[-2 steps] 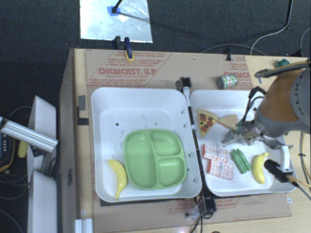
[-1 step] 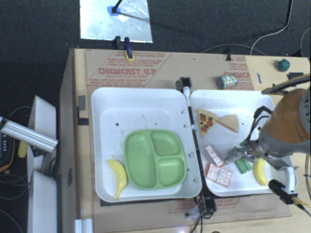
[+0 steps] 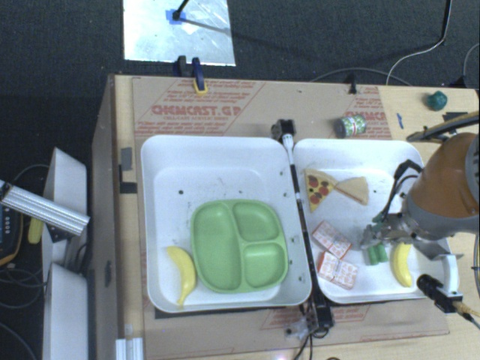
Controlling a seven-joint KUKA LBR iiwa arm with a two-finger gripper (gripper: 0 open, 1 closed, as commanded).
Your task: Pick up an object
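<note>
Reaching in from the right, the arm (image 3: pixel 450 186) hangs low over the right bin (image 3: pixel 375 152).
Its gripper (image 3: pixel 377 236) sits just above a small green object (image 3: pixel 376 254), beside a yellow banana (image 3: pixel 403 265); whether anything is gripped cannot be told, since the wrist hides the tips. Pizza slice (image 3: pixel 334 187) lies near the bin's far wall, and the arm's body is cut off at the frame edge.

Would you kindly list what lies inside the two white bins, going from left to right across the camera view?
Yellow banana in the left bin → green divided plastic plate → pizza slice toy → red-and-white cracker-like packets → small green block beside the gripper → second yellow banana.
</note>
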